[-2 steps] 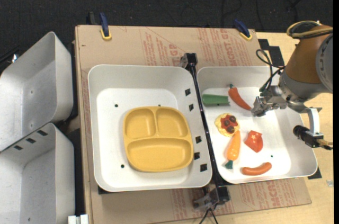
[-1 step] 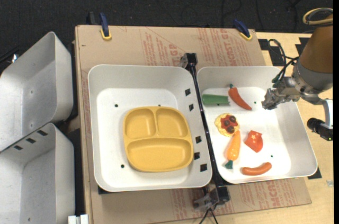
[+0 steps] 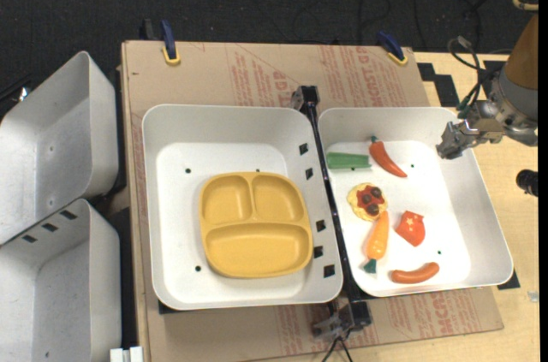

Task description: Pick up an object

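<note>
The arm point(image 3: 518, 86) reaches in over the right rim of the right bin point(image 3: 479, 206), and its gripper point(image 3: 451, 139) hangs near that bin's far right corner, above bare floor; whether it is apart or together cannot be told, and nothing sits in it.

The step in hand looks like the approach: no thing is picked yet. The candidates all lie in the right bin: a chili point(image 3: 387, 159) and a green block point(image 3: 348, 160) toward the far left, a pizza slice point(image 3: 368, 201) and a carrot point(image 3: 377, 236) along the left side, a red pepper point(image 3: 411, 227) mid-floor, a sausage point(image 3: 415, 272) by the near edge. The left bin point(image 3: 171, 181) bears a yellow tray point(image 3: 255, 224).

Next the gripper probably needs to travel inward over one piece, the chili being nearest, line up across its narrow width, then descend.
</note>
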Motion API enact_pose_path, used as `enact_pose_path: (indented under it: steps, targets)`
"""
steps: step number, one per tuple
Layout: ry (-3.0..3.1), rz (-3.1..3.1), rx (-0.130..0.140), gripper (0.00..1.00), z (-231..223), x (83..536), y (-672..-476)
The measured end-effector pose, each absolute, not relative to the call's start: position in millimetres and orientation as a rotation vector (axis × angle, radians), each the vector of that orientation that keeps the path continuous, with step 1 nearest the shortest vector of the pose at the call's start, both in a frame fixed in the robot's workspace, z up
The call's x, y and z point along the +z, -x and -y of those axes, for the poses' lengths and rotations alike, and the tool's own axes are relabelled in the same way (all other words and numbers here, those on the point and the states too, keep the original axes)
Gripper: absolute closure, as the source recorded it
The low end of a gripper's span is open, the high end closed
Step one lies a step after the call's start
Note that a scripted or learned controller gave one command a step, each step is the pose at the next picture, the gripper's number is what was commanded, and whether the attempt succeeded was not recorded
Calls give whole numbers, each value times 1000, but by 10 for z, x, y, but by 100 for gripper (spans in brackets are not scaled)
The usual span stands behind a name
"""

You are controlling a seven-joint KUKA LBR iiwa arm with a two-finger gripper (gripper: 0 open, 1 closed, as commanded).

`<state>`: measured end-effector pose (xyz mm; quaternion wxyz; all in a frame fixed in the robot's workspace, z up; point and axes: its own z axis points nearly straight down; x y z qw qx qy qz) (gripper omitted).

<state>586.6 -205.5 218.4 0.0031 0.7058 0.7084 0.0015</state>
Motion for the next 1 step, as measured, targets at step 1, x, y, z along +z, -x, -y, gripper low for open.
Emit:
enact_pose_path:
  steps: [1]
  targets:
    - [-2217, -2223, 1, 100, 2055, 2218, -5872]
